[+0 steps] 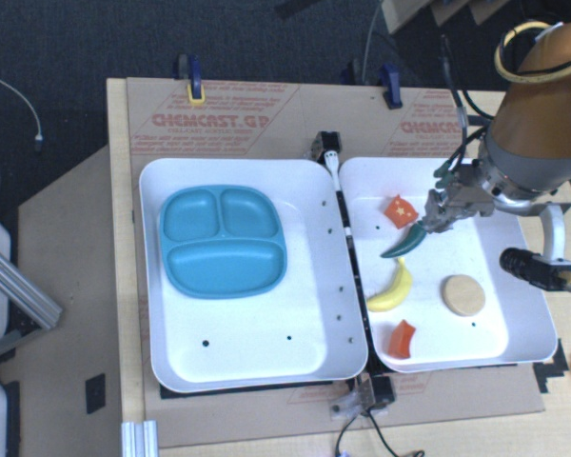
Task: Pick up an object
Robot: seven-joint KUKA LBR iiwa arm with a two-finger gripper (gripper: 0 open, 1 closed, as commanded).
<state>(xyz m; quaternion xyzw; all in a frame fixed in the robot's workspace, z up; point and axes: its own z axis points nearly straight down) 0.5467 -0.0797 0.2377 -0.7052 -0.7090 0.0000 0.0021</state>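
Green pepper [406, 241] pinched in gripper [436, 219], hanging over right bin [514, 341].

Two bins side by side on the table, arm entering from the right.

Left bin [314, 284]: a divided plate [224, 241] lies in its far-left part. Right bin [514, 336]: a pepper piece [399, 211] at far left; a long pod-shaped item [406, 241] just near of it, slanting from the tool [441, 212] toward the near left; a banana [392, 288] near of that, by the bin's left wall; a second pepper piece [402, 338] at the near edge; a round cookie-like item [464, 294] right of the banana. The arm [533, 112] stands over the right bin's far-right corner. Two clamps [195, 77] sit on the table's far edge.
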